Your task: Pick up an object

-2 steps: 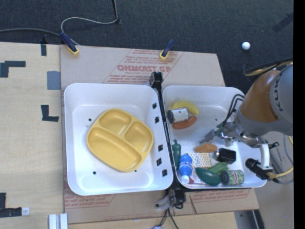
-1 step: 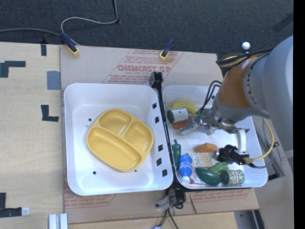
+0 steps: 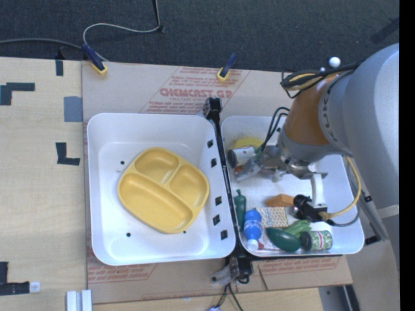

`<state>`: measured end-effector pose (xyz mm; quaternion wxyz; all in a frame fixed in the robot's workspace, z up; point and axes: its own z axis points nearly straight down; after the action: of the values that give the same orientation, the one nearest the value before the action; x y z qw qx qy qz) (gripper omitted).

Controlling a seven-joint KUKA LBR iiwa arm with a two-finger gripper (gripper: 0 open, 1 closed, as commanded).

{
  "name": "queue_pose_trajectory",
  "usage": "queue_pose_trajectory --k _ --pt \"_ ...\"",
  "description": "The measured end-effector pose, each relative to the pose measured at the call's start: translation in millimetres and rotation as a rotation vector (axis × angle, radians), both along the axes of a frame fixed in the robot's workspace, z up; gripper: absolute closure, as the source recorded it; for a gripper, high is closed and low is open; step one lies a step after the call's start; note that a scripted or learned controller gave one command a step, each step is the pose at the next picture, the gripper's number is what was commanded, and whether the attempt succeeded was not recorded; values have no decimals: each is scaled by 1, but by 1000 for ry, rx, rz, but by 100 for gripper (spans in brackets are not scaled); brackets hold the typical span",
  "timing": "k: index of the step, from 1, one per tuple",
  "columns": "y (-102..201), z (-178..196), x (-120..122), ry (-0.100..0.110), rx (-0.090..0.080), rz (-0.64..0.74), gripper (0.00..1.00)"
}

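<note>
Small silvery object (image 3: 238,154) lay just left of the gripper (image 3: 249,164), far-left corner of right bin (image 3: 350,238). Couldn't tell whether anything was held.

We see a yellow divided plate (image 3: 164,190) lying in the left white bin (image 3: 104,238). Two yellow-and-blue clamps (image 3: 94,58) (image 3: 227,70) grip the cardboard sheet (image 3: 136,89) covering the surface, and a black cable (image 3: 154,5) trails over the dark carpet (image 3: 259,18).
</note>
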<state>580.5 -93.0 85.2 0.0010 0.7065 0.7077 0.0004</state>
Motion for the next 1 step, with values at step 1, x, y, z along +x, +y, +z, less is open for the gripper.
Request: queue_pose_trajectory --k 1 --pt "-4 0 29 1 0 0 0"
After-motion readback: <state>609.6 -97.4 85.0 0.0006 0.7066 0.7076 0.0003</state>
